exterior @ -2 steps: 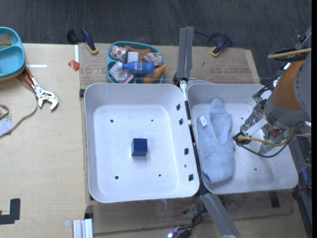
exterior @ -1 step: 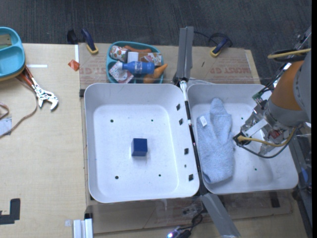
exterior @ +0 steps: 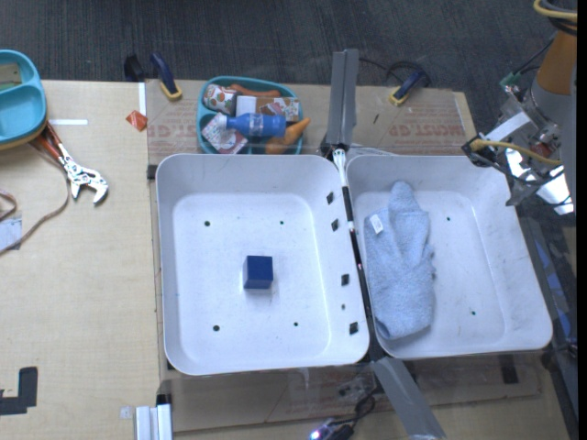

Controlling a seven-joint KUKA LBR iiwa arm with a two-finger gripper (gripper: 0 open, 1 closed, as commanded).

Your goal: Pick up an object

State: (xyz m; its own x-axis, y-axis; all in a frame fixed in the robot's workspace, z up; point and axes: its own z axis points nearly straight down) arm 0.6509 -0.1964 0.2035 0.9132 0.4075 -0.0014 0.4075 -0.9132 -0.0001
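A small blue cube [exterior: 259, 271] sits near the middle of the left white bin [exterior: 183, 181]. A pale blue-grey cloth [exterior: 402, 259] with a white tag lies lengthwise along the left side of the right white bin [exterior: 500, 333]. My gripper [exterior: 515, 161] hangs at the far right, over the right bin's back right corner. It is well away from both the cloth and the cube. Cables and metal parts crowd around it.
A teal bowl [exterior: 249, 117] of small packets and a blue bottle stands behind the left bin. A wrench [exterior: 81, 178] and a teal tray [exterior: 18, 94] lie on the wooden bench to the left. Clamps [exterior: 165, 76] sit along the back edge.
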